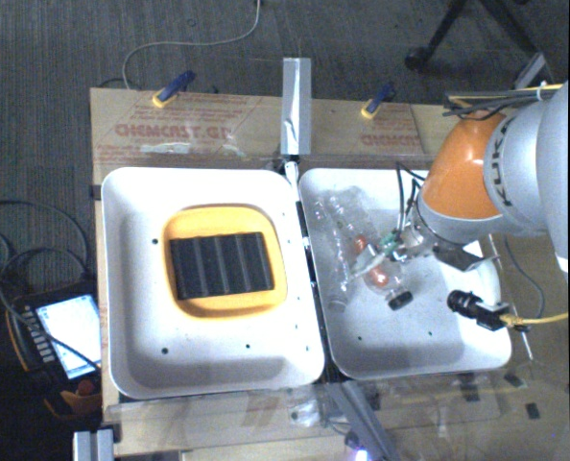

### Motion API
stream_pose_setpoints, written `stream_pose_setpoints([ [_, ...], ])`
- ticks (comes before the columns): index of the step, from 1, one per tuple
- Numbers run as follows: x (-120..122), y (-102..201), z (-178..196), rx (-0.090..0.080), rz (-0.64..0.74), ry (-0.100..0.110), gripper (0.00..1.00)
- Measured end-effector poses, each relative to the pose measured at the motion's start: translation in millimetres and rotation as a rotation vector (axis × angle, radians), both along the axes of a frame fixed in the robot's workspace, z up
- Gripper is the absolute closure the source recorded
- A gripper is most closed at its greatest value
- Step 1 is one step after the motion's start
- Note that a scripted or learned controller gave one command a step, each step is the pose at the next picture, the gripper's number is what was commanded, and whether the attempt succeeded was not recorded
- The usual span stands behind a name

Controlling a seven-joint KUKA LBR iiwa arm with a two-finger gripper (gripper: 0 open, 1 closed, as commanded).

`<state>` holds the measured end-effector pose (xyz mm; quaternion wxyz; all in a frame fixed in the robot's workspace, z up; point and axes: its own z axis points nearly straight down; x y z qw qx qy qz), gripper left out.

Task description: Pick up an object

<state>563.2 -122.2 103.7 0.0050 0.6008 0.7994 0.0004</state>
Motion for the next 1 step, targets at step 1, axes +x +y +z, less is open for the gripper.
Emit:
stream_pose_setpoints([
  [1, 57.8, 35.4, 78.4, 0.001, -0.026, 0.018, 1.00],
])
